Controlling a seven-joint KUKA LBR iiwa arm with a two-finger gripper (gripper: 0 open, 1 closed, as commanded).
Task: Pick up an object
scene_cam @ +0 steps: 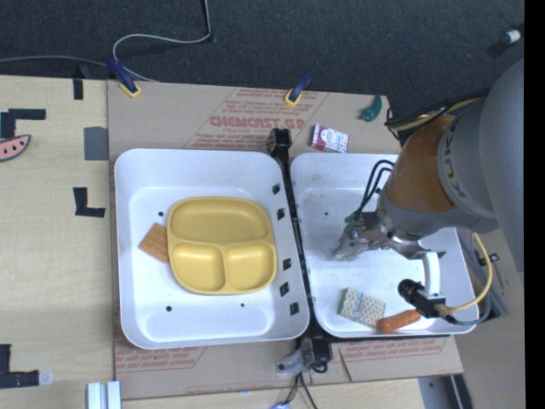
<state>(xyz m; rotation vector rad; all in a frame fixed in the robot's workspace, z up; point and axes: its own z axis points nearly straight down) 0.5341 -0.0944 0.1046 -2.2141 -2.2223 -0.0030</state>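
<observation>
While my gripper [347,247] hangs over the right bin [324,181], finger spread indiscernible, dark carpet [341,24] lies beyond the bench [51,228].

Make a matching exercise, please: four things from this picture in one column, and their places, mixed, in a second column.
Things:
1. yellow divided plate
2. brown flat piece
3. speckled sponge
4. tool

Places:
A. right bin, near its front edge
B. middle of the left bin
C. over the right bin's floor, near its middle
D. left bin, tucked under the plate's left edge

Pairs: 1-B, 2-D, 3-A, 4-C
</observation>
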